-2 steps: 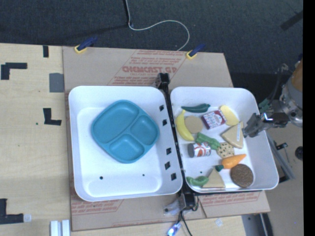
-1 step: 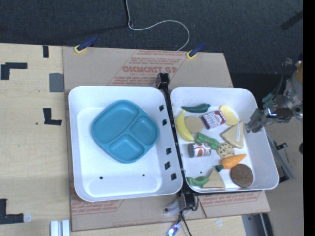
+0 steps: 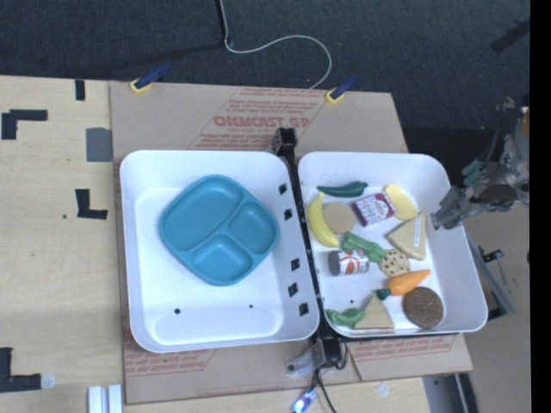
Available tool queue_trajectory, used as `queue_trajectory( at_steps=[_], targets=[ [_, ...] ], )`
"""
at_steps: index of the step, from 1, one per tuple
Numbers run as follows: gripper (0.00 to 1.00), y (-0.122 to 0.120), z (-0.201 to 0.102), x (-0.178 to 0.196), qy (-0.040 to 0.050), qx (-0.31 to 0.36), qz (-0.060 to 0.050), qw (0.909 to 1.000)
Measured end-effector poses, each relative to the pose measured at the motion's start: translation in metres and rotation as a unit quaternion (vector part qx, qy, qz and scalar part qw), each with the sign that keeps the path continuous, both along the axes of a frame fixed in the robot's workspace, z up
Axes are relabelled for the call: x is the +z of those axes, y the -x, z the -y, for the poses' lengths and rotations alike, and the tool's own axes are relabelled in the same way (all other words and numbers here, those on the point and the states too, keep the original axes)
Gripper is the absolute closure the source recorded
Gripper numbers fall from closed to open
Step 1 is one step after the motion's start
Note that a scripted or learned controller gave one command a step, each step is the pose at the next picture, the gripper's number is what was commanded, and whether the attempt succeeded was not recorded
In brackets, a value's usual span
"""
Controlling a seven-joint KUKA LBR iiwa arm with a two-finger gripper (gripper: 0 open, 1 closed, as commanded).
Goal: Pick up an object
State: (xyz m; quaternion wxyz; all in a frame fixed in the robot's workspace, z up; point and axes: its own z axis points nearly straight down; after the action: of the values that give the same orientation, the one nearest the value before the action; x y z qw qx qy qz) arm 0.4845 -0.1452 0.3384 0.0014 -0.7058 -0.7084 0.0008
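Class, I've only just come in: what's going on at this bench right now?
A robot arm is set to pick up an object. Its end effector sits at the right edge of the right bin, with nothing seen in it. That bin holds toy food: a banana, a green pepper, a carrot and a brown cookie. The left bin holds a blue divided plate. Nothing has been lifted yet.

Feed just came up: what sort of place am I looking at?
Probably a robot test bench: two shallow white bins on clamped cardboard, small toy food pieces, a blue divided plastic plate.
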Motion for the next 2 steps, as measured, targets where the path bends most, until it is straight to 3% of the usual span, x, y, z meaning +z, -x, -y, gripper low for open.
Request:
queue_trajectory(
  at_steps=[2],
  targets=[
    [1.0,-0.0008,-0.0018,0.0189,-0.0007,0.002,-0.001,1.0]
  ],
)
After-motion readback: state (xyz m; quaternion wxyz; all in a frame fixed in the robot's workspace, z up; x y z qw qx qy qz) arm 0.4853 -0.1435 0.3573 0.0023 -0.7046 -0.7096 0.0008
